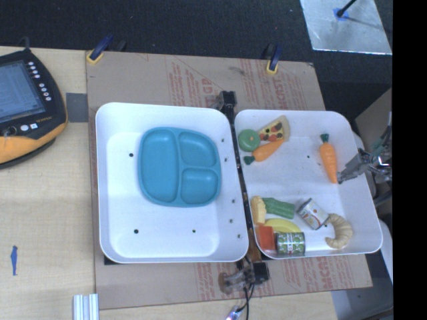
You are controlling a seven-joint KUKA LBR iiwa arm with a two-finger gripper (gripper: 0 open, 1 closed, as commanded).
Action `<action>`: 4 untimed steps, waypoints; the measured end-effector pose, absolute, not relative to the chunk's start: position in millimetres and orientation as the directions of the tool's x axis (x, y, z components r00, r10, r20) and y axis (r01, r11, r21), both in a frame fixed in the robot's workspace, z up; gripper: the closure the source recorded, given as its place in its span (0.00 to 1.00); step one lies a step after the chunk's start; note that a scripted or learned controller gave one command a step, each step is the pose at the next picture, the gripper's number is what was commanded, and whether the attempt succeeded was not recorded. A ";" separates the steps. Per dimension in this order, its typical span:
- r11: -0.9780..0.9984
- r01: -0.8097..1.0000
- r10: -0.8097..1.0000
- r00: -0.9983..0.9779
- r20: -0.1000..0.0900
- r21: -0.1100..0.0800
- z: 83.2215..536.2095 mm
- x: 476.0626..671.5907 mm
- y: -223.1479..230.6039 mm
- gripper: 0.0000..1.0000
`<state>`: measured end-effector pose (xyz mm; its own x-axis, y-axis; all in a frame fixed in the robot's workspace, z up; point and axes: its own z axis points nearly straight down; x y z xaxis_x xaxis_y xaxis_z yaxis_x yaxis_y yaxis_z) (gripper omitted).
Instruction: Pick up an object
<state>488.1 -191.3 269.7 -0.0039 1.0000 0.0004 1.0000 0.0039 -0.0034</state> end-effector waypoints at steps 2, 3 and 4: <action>0.005 1.000 1.000 -0.005 0.000 -0.002 91.7 567.6 -211.4 0.00; 0.006 1.000 1.000 -0.006 0.000 -0.004 102.0 567.5 -212.3 1.00; 0.006 1.000 1.000 -0.006 0.000 -0.004 101.9 567.4 -212.3 0.00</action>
<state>567.4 -212.3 101.9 -0.0061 1.0000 0.0002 1.0000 0.0061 -0.0039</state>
